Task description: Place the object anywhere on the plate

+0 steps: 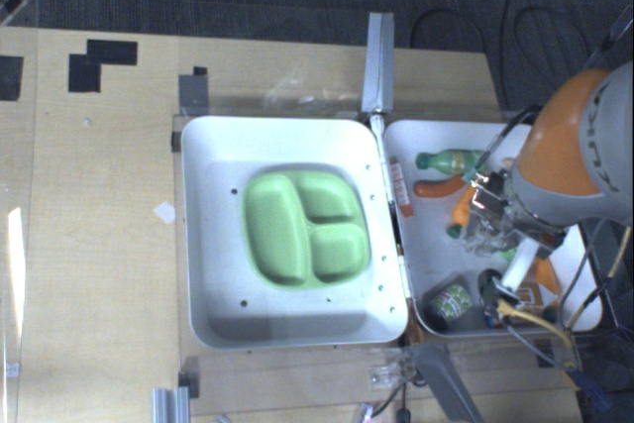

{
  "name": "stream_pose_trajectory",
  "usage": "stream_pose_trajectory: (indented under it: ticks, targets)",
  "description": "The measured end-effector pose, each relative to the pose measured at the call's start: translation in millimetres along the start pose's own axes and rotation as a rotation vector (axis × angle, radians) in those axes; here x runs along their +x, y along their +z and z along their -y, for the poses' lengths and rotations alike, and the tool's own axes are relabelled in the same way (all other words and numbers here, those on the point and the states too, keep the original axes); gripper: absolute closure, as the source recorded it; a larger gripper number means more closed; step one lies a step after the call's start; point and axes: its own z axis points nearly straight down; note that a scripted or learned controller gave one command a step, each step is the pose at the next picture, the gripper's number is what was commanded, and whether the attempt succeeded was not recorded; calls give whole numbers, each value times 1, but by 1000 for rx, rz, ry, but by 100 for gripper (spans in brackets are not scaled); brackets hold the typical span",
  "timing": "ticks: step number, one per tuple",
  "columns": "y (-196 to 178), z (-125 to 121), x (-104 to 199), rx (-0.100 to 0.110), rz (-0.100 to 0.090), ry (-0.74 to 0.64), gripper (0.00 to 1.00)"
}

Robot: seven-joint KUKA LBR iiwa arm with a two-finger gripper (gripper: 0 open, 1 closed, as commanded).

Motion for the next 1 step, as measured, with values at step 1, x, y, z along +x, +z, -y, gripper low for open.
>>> stream_pose_trajectory:
  ticks: [1]
  targets:
    - [-21, 65, 88, -1, -3, -360, 100]
